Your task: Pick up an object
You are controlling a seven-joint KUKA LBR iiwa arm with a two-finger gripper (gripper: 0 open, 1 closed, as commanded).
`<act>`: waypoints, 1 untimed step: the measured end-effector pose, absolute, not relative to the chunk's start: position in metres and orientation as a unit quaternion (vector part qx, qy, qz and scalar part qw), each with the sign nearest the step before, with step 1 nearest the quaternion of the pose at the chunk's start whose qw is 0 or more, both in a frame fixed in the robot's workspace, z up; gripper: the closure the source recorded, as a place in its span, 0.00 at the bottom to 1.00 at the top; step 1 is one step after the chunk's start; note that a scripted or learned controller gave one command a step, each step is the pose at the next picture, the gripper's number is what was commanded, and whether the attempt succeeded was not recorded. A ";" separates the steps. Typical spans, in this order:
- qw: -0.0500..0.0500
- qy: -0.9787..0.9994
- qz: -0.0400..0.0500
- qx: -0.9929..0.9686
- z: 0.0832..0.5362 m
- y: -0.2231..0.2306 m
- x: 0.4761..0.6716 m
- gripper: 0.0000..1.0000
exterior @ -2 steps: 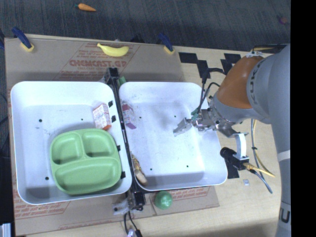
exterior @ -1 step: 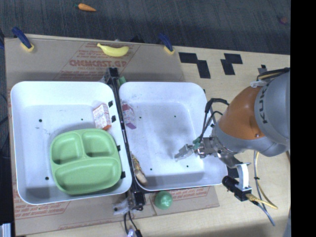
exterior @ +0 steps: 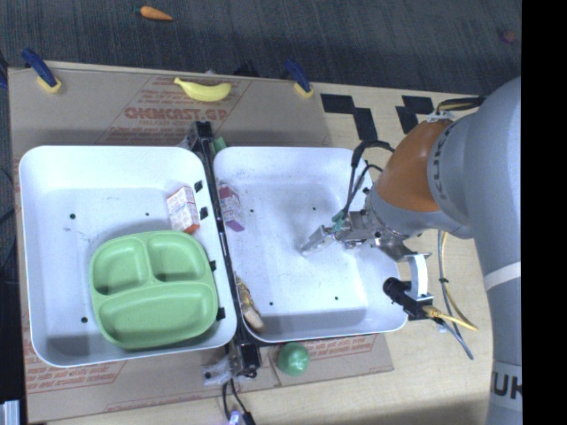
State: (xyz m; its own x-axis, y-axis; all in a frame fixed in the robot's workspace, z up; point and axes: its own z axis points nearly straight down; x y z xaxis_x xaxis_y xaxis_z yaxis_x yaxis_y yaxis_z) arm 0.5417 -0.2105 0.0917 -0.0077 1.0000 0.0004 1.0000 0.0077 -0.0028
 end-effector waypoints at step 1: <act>0.001 -0.711 0.001 -0.703 0.102 -0.210 0.542 1.00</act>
